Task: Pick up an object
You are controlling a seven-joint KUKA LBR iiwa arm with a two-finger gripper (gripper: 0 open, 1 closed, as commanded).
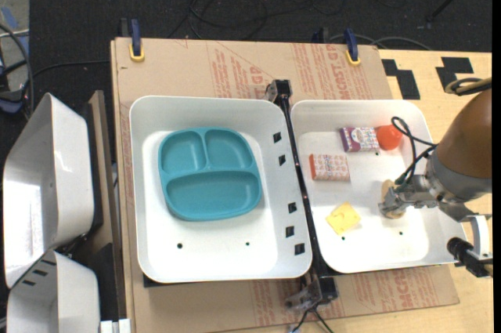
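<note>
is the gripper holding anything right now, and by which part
Cannot be told: the gripper sits low in the right white bin, near a flat yellow piece, with nothing visibly in it.

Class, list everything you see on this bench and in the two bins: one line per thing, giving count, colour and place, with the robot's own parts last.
Bins: 2, white, side by side on the bench.
Divided plate: 1, teal, three compartments, in the left bin.
Purple carton: 1, purple and white, far part of the right bin.
Round object: 1, orange-red, right beside the purple carton.
Pink packet: 1, pink and white, right bin, nearer than the carton.
Yellow piece: 1, yellow, flat, near part of the right bin.
Clamps: 2, blue and yellow, on the bench's far edge.
Board: 1, brown, under both bins.
Arm: 1, grey with orange band, from the right.
Gripper: 1, grey, low over the right bin, right of the yellow piece.
</note>
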